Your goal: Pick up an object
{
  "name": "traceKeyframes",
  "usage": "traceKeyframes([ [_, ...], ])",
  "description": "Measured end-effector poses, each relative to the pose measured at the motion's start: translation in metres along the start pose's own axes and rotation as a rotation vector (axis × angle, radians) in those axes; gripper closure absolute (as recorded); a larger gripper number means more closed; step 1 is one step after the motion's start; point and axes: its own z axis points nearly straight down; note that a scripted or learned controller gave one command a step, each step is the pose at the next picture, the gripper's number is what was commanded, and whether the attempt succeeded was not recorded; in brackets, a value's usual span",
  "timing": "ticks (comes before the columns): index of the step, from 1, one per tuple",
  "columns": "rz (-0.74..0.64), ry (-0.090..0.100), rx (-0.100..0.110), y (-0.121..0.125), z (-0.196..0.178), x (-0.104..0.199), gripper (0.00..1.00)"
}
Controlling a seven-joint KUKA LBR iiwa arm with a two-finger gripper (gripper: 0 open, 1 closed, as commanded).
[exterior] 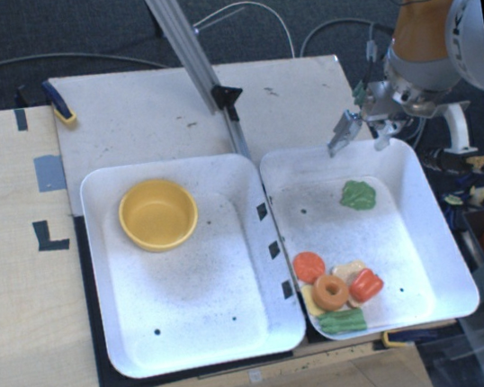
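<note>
The arm (pixel 441 11) is cut off by the frame's upper right corner, so most of its length is out of sight. At the lower right, a yellow piece (pixel 311 298) and a pale piece (pixel 349 269) lie partly hidden under the brown ring (pixel 331 291) and red toy (pixel 366 285), too covered to identify. The metal pole (pixel 186 42) runs out past the top edge.

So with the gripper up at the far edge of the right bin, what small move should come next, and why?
Probably a short move toward the green object and down. The gripper hangs open over the right bin's far rim with nothing between its fingers, and that object lies alone, nearest it, apart from the cluster at the near wall.
</note>
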Motion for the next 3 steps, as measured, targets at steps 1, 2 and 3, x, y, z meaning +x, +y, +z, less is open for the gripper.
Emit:
traceKeyframes([
  [1,0.0,0.0,0.0,0.0,0.0,0.0,0.0],
  [2,0.002,0.0,0.006,-0.009,0.058,-0.005,0.0],
  [3,0.0,0.001,0.007,-0.006,0.122,-0.002,0.0],
])
